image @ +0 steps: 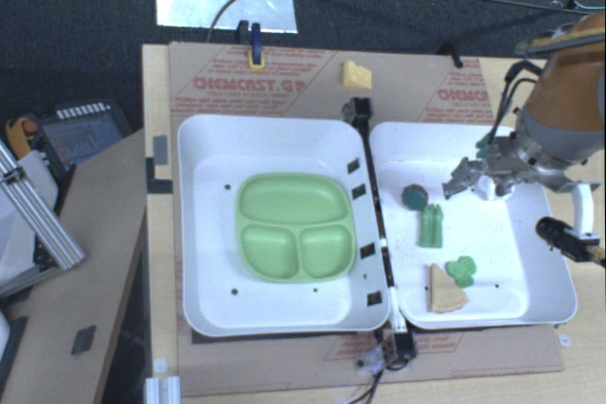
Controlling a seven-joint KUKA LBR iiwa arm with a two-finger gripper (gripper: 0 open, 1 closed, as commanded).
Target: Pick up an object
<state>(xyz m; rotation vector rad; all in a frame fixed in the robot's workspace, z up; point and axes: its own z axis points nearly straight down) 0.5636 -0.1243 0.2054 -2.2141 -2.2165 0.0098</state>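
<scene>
The right bin [544,298] holds several small objects. A round dark green piece [414,197] lies near its left wall, with a green upright block [432,226] just below it. Toward the front sit a small green leafy piece [461,270] and a tan wedge [445,290], which touch. My gripper [462,179] hangs over the bin's middle, to the right of the round piece and a little above it in the view, with nothing visibly held. The grey arm with its orange band [573,80] comes in from the right.
The left bin [204,232] holds a light green divided plate [294,227]. A yellow block [357,74] and a clamp [254,43] sit on the cardboard behind the bins. A black divider [371,203] runs between the bins. Equipment stands on the left bench.
</scene>
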